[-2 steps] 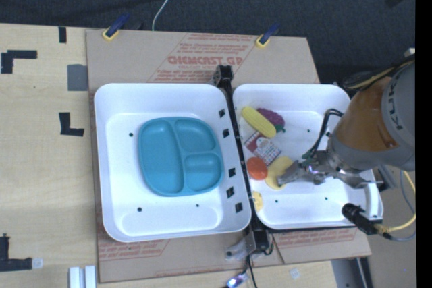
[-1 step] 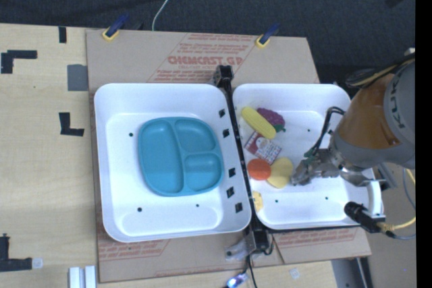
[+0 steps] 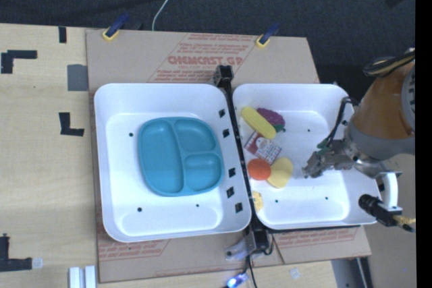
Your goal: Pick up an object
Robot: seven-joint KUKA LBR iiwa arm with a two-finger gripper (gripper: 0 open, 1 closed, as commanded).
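Observation:
In the right bin [image 3: 297, 212] lies a cluster of toy foods: a yellow banana-shaped piece [image 3: 257, 122], a purple piece [image 3: 272, 117] behind it, a red-and-white packet [image 3: 262, 146], an orange ball [image 3: 258, 168] and a yellow lemon-like piece [image 3: 280, 172]. My gripper [image 3: 314, 166] hangs low over the bin floor, just right of the lemon-like piece and apart from it. Nothing shows between its dark fingers. The arm's grey and orange wrist [image 3: 381, 114] comes in from the right.
The left bin [image 3: 115, 212] holds a blue divided plate [image 3: 181, 155]. A black divider [image 3: 233, 145] runs between the bins. Both bins rest on a cardboard sheet [image 3: 202, 57] on the wooden bench. A small yellow bit [image 3: 257, 199] lies at the right bin's front left corner.

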